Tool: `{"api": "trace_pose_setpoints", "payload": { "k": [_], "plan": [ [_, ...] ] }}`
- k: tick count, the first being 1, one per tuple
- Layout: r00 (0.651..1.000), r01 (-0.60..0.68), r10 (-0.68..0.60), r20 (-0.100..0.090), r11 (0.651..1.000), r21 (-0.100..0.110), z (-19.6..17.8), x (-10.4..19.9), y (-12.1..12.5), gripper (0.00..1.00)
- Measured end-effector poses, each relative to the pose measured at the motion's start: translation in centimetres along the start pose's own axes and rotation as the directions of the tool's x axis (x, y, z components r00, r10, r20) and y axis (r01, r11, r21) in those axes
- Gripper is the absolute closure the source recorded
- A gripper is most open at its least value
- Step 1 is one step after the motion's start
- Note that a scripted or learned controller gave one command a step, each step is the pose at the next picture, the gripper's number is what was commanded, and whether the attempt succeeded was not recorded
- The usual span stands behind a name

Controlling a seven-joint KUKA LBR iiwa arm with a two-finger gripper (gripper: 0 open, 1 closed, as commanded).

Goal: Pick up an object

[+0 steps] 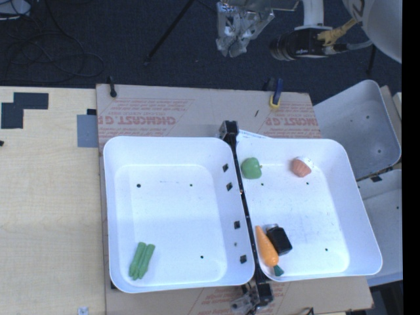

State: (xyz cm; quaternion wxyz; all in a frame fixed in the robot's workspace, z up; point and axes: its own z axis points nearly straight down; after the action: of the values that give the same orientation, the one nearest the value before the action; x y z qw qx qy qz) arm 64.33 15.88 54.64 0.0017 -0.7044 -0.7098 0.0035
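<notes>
The gripper [237,37] hangs beyond the far edge of the right bin [357,195], nothing visible in its jaws; how far they gape I cannot tell. Picking looks unstarted. The green pepper [251,168] sits by the bin's left wall; the next move calls for descending over it.

You are looking at a robotics lab or test cell, not a home or shop. Two shallow white bins [167,151] sit side by side mid-frame on a sheet of printed cardboard [197,113], which is fixed to a pale wooden bench [46,195] with a clamp [275,94] at the upper edge. Loose black cables [46,51] trail over dark carpet [131,18] across the top of the frame. The gripper [239,31] hangs at top centre. Plastic toy food, such as a carrot [266,245] and green beans [141,260], lies in the bins as test props.
</notes>
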Motion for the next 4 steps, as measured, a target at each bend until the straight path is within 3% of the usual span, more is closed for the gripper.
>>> {"api": "trace_pose_setpoints", "payload": {
  "k": [1,2,3,4],
  "plan": [
    [1.0,0.006,-0.006,0.001,1.0,0.004,-0.9,0.18,-0.03,1.0],
    [1.0,0.006,-0.006,0.001,1.0,0.005,-0.86,0.14,-0.02,0.0],
    [1.0,0.012,-0.012,0.003,1.0,0.008,-1.78,0.35,-0.05,1.0],
    [1.0,0.011,-0.011,0.003,1.0,0.009,-1.75,0.3,-0.04,0.0]
  ]
}}
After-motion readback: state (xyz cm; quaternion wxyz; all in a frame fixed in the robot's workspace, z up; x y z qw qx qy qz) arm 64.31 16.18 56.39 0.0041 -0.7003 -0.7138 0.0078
